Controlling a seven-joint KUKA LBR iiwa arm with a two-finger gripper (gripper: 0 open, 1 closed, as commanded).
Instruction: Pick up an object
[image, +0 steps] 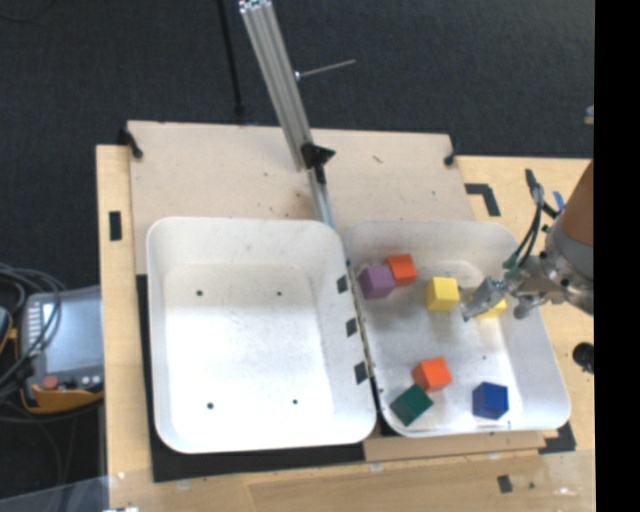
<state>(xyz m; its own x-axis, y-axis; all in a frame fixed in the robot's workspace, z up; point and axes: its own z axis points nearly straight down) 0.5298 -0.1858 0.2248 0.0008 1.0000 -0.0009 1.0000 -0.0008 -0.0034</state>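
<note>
Over the right bin (540, 395) the arm (575, 235) reaches in from the right edge, its orange band showing just above the wrist and cables looping along its upper side. The wrist tilts down and to the left, so the gripper (487, 303) sits low above the bin's upper right part. A small yellow piece (492, 311) shows right at the fingertips, but whether it is pinched between them or merely lying beneath them is unclear, and whether the gripper is open or closed cannot be told from this angle.

Just left of the gripper, near but apart from it, lies a yellow cube (442, 293). Further left, an orange cube (402, 268) and a purple cube (376, 281) sit touching or almost touching, close to the bin's left wall. Lower down, a second orange cube (432, 374) lies near the middle, with a green cube (411, 404) just beside it toward the lower left corner. A blue cube (490, 399) rests near the lower right wall, well apart from the gripper.

The left bin (165, 300) sits beside the right one, their walls meeting at the middle. A metal pole (285, 100) rises at a slant behind the bins.
</note>
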